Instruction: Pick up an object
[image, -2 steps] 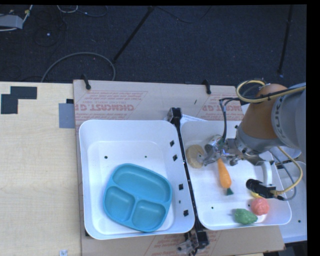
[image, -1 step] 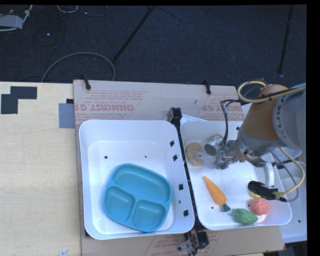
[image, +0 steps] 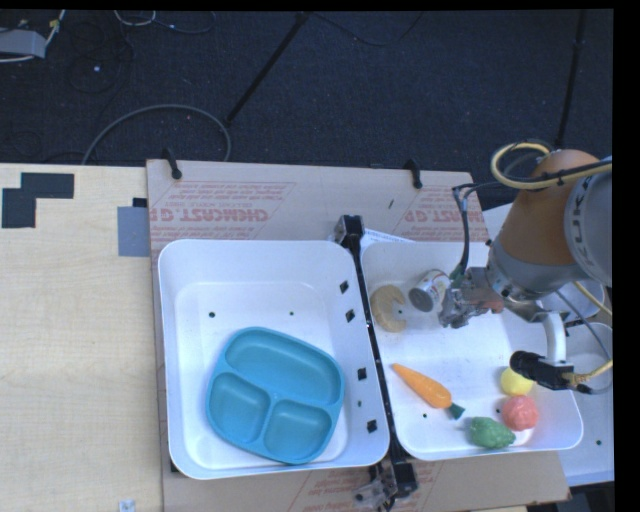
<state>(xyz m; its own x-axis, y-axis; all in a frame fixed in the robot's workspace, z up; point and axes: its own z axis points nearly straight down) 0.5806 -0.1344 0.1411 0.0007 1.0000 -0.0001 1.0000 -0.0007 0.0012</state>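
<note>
Overhead view of two shallow white bins side by side on a cardboard-covered bench. The arm (image: 545, 225), grey with an orange band, enters from the right of the frame and reaches down into the upper part of the right bin (image: 560, 440). The gripper (image: 455, 300) sits low over the bin floor near the frame's centre right; whether it is spread or closed cannot be told from this angle, and nothing is visibly held. A small silvery cylindrical object (image: 427, 292) lies just beside it on the left, contact uncertain. Further left, near the divider, rests a round tan disc (image: 388, 307).

The carrot (image: 425, 387) lies in the lower middle of the right bin. Its long axis runs diagonally, with the pointed orange tip toward the upper left and the green stub toward the lower right. At the lower right of this bin cluster a yellow item (image: 516, 381), a pinkish-red ball (image: 520, 411) and a green leafy piece (image: 489, 432), near one another.

The left bin (image: 190, 265) contains a blue three-compartment tray (image: 275, 394), set slightly askew in its lower half.
</note>
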